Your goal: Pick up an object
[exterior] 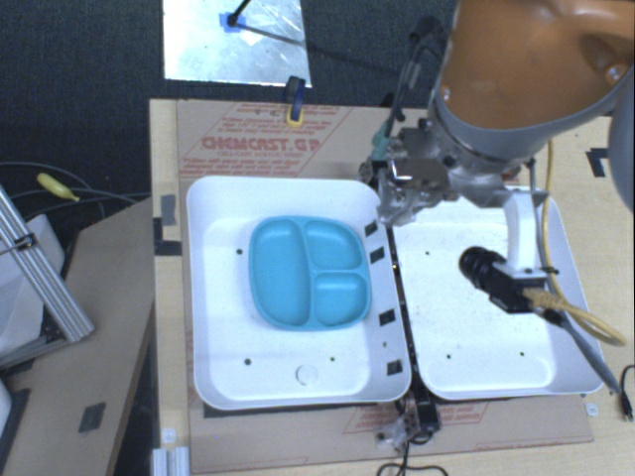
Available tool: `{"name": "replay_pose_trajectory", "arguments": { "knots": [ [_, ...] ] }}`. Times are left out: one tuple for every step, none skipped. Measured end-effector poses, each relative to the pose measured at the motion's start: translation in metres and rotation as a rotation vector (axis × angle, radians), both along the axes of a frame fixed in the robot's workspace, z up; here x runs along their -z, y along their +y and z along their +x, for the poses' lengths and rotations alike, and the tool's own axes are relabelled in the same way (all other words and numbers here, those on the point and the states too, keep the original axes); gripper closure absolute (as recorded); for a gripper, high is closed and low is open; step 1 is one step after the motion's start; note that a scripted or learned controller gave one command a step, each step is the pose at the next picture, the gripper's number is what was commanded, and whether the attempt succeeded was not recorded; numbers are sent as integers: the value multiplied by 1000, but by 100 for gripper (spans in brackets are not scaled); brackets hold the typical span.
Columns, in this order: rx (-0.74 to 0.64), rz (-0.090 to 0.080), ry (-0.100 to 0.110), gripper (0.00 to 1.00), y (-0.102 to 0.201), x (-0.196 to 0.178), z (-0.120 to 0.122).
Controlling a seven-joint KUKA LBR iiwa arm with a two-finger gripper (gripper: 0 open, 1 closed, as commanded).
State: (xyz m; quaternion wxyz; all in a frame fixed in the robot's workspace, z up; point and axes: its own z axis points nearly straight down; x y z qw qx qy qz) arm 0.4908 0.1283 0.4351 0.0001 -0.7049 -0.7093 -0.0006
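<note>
A light blue divided plate [308, 271] with three compartments lies flat in the middle of the left bin [223, 365]. The arm's orange band and grey wrist hang over the back of the right bin [496, 365]. The gripper [397, 198] sits low at the back end of the seam between the two bins, to the right of and behind the plate's far corner. Its fingertips are lost among dark metal parts. I see nothing held in it.
A black cylinder [488, 274] on a white bracket [520, 231] juts from the arm over the right bin, trailing a yellowish cable [580, 320]. A small pale disc [306, 373] marks the left bin's front floor. Brown cardboard [263, 142] lies behind the bins.
</note>
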Motion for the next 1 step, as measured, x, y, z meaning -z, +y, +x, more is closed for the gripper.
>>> {"name": "replay_pose_trajectory", "arguments": {
  "knots": [
    [8,0,-4,100,-35,-26,-4]
  ]
}}
